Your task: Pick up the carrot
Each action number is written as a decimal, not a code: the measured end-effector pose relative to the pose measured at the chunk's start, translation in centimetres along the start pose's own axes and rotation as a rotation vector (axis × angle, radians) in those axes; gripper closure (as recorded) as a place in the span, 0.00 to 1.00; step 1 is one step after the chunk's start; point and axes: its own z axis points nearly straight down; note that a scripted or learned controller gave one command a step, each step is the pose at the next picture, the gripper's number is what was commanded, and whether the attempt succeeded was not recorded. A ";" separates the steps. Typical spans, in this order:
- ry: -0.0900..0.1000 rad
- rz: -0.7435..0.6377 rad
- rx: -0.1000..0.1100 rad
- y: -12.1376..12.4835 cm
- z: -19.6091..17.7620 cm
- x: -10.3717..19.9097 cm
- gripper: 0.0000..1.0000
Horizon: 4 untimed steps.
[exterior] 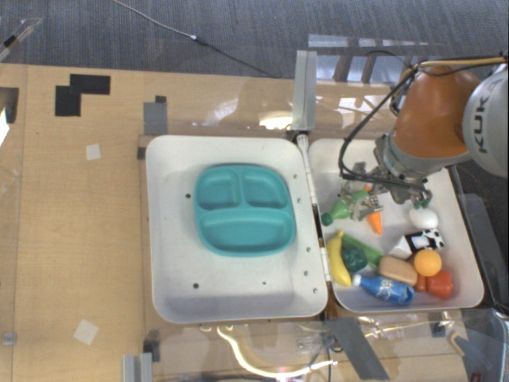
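Where lying: carrot tip down-right.

You have much free room in the left bin: only the teal divided plate lies in its middle, and the white floor around it is bare on all sides. The right bin is crowded. The carrot lies near the middle, with the green toy just beside it on the left and the white egg near on the right. In front of it, the banana, blue bottle, bread piece and orange ball stand close together. The end effector and the arm's orange band hang over the back of this bin. The wooden counter on the left is open.
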 end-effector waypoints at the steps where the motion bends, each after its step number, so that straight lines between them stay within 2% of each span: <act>1: 0.025 0.175 -0.004 -2.6 -5.0 2.7 1.00; 2: 0.029 0.141 -0.005 2.0 -1.2 9.6 1.00; 3: 0.016 0.142 -0.002 1.9 -1.5 9.2 0.00; 4: 0.027 0.357 -0.003 -2.1 2.7 4.4 0.00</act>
